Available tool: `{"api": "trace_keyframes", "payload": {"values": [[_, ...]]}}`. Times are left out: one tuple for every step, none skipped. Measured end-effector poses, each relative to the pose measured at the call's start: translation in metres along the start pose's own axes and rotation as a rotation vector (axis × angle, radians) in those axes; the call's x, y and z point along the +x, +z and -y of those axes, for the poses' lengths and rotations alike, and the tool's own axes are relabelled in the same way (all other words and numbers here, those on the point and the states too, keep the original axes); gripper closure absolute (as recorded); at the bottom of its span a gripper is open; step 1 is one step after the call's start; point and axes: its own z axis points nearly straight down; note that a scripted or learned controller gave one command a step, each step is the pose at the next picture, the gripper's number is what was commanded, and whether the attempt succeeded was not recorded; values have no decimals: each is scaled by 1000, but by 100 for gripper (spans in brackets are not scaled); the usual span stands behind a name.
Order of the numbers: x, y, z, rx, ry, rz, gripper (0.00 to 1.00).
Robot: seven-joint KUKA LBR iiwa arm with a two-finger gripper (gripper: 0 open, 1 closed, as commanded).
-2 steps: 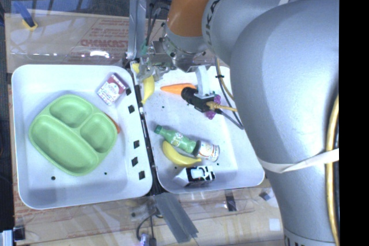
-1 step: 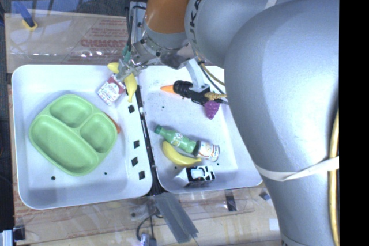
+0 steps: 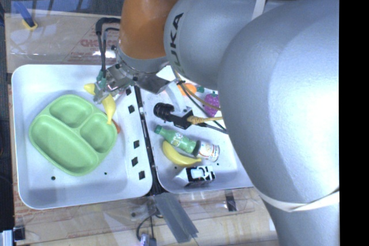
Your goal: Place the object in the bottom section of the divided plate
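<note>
Right bin [image 3: 228, 178], near edge: a banana [image 3: 179, 156] beneath a green bottle [image 3: 187, 143]. Left bin [image 3: 34, 181]: green divided plate [image 3: 72, 132]. At its 1 o'clock, the fingers [image 3: 107, 89] grip a yellow object [image 3: 108, 106] hanging over the plate's rim.

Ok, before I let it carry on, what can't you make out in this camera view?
- Gripper: under the wrist; open or shut not readable.
- Yellow object below it, by the green divided plate: whether it is held or lying in the left bin is unclear.
- Right bin: its far and right parts are covered by the arm.
- Purple item: partly under the arm, unidentifiable.
</note>
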Motion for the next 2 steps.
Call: {"api": "trace_keyframes", "payload": {"values": [[87,-12,-19,-1,-166,1,100],[87,-12,-19,-1,-166,2,0]]}}
